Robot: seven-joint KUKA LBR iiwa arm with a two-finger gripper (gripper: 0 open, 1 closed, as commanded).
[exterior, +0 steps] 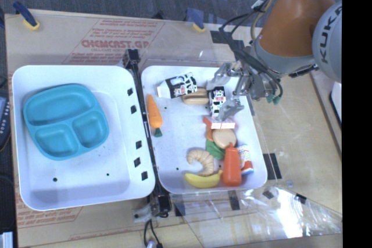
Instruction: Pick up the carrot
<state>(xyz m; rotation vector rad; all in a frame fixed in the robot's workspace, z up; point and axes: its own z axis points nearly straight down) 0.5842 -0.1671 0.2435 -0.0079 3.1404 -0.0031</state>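
Arm [290, 26] bent over right bin [174, 177]

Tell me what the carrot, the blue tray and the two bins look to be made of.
Carrot: likely moulded plastic, a toy; flat uniform orange, smooth skin, small green tip.
Blue tray: probably plastic; one even turquoise colour, rounded moulded compartments, soft sheen.
Left bin and right bin: seemingly rigid white plastic, smooth and slightly glossy with rounded rims, though painted metal can't be excluded.
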